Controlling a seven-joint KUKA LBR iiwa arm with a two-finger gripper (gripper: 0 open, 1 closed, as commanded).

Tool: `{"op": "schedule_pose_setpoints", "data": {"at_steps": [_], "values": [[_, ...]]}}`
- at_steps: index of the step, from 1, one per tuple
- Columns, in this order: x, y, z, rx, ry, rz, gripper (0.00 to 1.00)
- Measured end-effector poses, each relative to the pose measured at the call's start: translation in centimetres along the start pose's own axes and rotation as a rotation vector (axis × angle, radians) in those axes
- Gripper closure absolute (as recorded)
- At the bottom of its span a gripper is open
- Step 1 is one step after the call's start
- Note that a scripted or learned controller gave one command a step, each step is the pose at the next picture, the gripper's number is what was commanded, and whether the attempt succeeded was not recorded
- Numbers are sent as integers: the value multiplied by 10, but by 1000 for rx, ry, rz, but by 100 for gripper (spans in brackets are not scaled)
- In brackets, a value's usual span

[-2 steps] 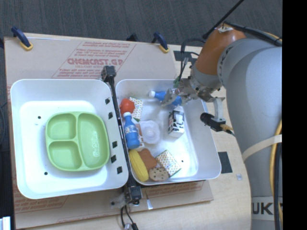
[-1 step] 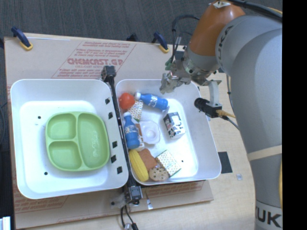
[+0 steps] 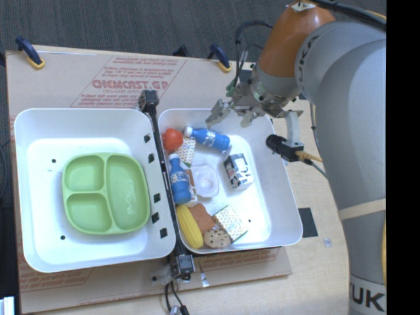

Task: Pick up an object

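Looking down from the fixed camera, you have two white bins side by side on a cardboard-covered tabletop (image 3: 131, 77), clamped at the back edge, presumably so nothing shifts under the arm. Left bin (image 3: 26, 176): one green divided plate (image 3: 105, 192), three compartments, lying flat at its centre. Right bin (image 3: 279, 202): all the candidate objects, heaped toward its left wall, which leaves the right side bare and easier to reach into. Count there: two blue-and-white bottles, one lying along the back (image 3: 209, 138) and one lying along the left wall (image 3: 178, 179); one red ball-like item (image 3: 172, 138); one clear round lid or cup (image 3: 206, 182); one small dark-and-white carton (image 3: 237, 170); one yellow corn cob (image 3: 189, 226); one cookie (image 3: 214, 239); one patterned packet (image 3: 231, 223). A few pieces beneath are too overlapped to name. The tool (image 3: 231, 110) hangs over the back rim of the right bin, just beside the rear bottle; its fingers look spread apart with nothing between them. Judgement: nothing is picked yet, and the rear bottle is the nearest target.
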State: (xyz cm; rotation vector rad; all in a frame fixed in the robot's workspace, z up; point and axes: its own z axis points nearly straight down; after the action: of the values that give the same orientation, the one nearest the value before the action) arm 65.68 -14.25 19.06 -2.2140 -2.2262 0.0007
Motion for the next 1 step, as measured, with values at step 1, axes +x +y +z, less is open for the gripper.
{"op": "schedule_pose_setpoints", "data": {"at_steps": [1], "values": [[-62,-36,99,2,-2,0,0]]}}
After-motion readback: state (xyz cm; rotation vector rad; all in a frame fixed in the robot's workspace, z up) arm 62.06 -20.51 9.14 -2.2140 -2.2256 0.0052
